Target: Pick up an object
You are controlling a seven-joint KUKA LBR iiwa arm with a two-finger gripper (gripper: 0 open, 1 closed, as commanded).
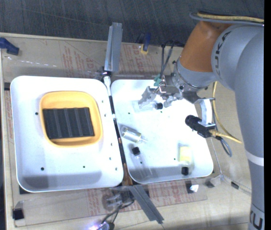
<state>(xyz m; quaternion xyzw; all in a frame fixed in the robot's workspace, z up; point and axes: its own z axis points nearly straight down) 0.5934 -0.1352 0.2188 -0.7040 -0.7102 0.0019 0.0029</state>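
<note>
The arm reached in from the right and its gripper (150,98) hung low over the far part of the right bin (200,169), near that bin's back wall, presumably because the program had picked a grasp spot there. Something pale and clear lay just under the jaws, but glare against the white floor made it too blurred to name, and whether the jaws were open, closed or around anything could not be told.

The likelier targets lay apart nearer the front: a small clear bottle (132,135) close to the divider, a little dark piece (135,151) just below it, and a pale yellow block (184,153) toward the front right corner.

The left bin (25,176) held only an orange tray (69,117) with a dark ribbed insert.
</note>
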